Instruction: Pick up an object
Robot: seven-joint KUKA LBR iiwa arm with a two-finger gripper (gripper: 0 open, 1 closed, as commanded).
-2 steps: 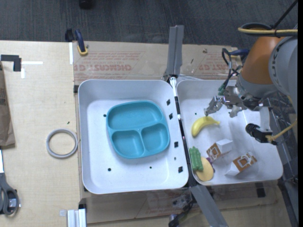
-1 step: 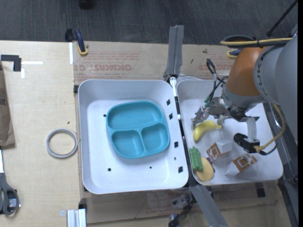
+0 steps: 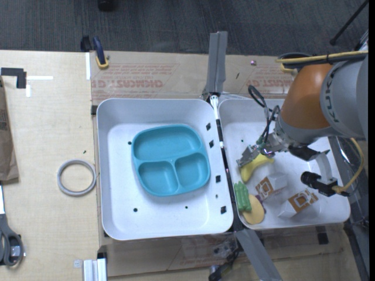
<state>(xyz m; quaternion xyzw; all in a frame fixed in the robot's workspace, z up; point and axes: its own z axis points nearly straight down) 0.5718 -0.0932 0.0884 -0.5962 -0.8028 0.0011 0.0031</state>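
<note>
The grey arm's two-finger gripper (image 3: 253,155) sits low in the right-hand shallow white bin (image 3: 234,122), right over the upper end of a curved yellow toy banana (image 3: 256,166) that lies near the bin's left wall. The metal tip touches or nearly touches the banana's stem end, but at this slant the wrist hides the tips, so I cannot tell how the gripper is set or whether it has the fruit.

As the likeliest target, the banana looks like a light, hollow plastic piece: stiff, smooth and somewhat slippery, not fragile. Its curve means a grip across the thick middle of the body, square to its length, should hold better than one at the tapering stem, where it could pivot or squirt out.

Just below it lie a small green ridged block (image 3: 241,195) and a tan round slice-shaped toy (image 3: 254,211), with two small clear-wrapped packets bearing brown square prints (image 3: 265,187) (image 3: 301,202) to the right. The left-hand white bin (image 3: 111,174) holds a turquoise three-compartment plastic tray (image 3: 170,160).
</note>
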